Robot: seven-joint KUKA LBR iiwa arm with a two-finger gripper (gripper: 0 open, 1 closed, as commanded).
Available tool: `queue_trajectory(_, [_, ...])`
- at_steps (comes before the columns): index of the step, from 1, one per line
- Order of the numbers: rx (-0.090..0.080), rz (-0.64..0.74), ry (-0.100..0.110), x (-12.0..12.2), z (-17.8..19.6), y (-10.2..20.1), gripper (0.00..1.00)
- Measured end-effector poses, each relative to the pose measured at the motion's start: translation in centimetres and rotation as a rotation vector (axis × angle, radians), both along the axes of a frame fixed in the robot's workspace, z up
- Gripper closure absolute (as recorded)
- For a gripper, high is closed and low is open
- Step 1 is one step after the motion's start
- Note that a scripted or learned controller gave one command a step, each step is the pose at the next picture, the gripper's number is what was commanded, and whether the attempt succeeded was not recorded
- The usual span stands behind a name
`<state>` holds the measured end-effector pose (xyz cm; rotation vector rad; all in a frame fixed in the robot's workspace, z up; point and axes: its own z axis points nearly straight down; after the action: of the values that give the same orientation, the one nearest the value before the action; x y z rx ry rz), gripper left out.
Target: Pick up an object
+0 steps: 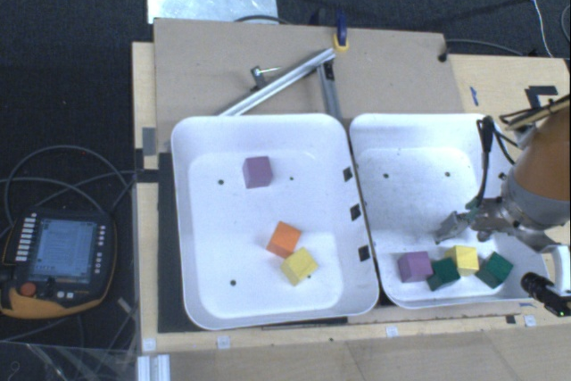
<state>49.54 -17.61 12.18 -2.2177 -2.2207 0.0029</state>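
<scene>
1. Camera view, fixed above the bench (pixel 294 71), looks down at a slant on two shallow white bins set side by side; the right bin (pixel 419 134) serves as the landmark for every place below
2. Coming in over the right bin's right edge, the grey arm (pixel 544 183) shows its orange band above the wrist
3. Low over the right bin's floor, in its front right part, sits the gripper (pixel 459 227); whether it is apart or together I cannot tell, and no block is seen within its grasp
4. Along the right bin's front wall lies a row of blocks: a purple cube (pixel 414 266) furthest left, then a dark green block (pixel 442 274) touching it, then a yellow cube (pixel 466 259), then another green block (pixel 494 269) furthest right
5. The yellow cube in the right bin lies just beside the gripper, slightly nearer the front wall
6. Directly left of the right bin stands the left bin (pixel 192 219), their rims touching
7. Further left of the right bin, inside the left bin, rest a purple block (pixel 257 171) toward the back, plus an orange block (pixel 284 238) and a yellow block (pixel 300 266) touching each other toward the front
8. Well to the left of the right bin, off the bench, lies a teach pendant (pixel 58 259) with its cable
</scene>
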Motion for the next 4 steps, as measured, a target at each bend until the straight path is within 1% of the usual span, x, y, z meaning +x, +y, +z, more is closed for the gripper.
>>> queue_trajectory(1, [-0.002, 0.003, -0.006, 0.2, 1.3, 0.0, 1.00])
queue_trajectory(2, [-0.004, 0.004, -0.012, 1.0, 7.6, -0.1, 1.00])
queue_trajectory(3, [-0.003, 0.003, -0.009, 1.2, 9.5, -0.2, 1.00])
queue_trajectory(4, [0.000, 0.010, -0.006, 2.4, 9.2, 5.1, 1.00])
